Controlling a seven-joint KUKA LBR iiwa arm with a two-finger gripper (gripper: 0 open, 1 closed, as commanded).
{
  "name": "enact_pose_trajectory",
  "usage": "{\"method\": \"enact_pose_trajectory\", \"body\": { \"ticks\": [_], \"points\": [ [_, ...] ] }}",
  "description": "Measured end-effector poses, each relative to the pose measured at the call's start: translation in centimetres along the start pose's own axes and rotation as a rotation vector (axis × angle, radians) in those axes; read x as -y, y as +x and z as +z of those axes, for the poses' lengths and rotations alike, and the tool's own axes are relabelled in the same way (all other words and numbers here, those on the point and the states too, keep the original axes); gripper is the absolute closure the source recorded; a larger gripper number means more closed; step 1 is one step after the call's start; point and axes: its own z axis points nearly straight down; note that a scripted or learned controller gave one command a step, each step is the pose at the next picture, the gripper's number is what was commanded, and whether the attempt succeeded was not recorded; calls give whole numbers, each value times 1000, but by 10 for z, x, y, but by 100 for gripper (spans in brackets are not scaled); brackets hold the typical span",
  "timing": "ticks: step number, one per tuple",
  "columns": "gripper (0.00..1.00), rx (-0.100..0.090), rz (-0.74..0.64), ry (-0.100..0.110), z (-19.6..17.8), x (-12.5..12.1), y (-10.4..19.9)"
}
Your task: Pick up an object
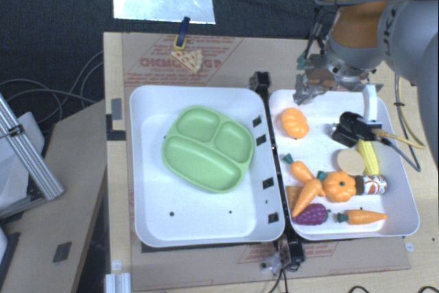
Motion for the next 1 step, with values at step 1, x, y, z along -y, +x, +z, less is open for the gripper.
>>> {"method": "enact_pose_trajectory", "body": {
  "ticks": [1],
  "points": [
    [100,-1,1,2,5,19,51]
  ]
}}
